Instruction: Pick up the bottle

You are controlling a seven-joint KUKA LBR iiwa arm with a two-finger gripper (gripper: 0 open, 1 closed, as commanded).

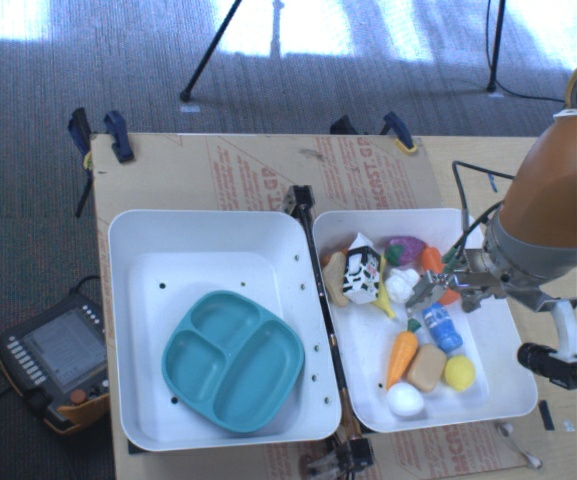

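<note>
One bottle, blue with a white cap, lying just below the gripper, crowded by a carrot and a yellow lemon. Cannot tell the gripper's spread. Best to descend straight, straddling the bottle's narrow width, clear of neighbours beyond.

Grey carpet floor with bright sunlight patches; tripod legs stand behind the brown desk.

Red print runs across the cardboard sheet, too blurred to read.
</note>
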